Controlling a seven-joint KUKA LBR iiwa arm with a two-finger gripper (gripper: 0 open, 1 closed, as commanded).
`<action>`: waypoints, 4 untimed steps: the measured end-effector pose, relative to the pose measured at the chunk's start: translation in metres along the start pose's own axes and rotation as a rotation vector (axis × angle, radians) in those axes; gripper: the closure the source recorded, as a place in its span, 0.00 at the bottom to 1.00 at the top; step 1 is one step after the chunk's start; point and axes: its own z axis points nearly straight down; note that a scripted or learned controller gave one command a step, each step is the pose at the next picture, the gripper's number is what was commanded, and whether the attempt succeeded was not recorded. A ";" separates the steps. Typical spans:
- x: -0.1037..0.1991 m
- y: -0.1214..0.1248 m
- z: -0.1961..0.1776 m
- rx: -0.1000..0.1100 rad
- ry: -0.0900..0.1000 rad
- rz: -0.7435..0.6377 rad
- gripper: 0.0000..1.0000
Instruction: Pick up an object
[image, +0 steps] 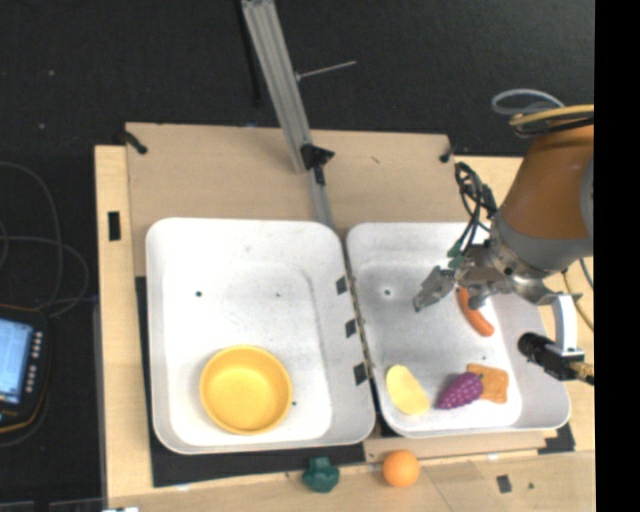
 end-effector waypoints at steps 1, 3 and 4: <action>0.000 0.000 0.000 -0.001 0.000 0.002 0.00; -0.012 0.002 0.122 0.006 -0.002 0.003 0.00; -0.013 0.002 0.130 0.002 -0.002 0.004 0.00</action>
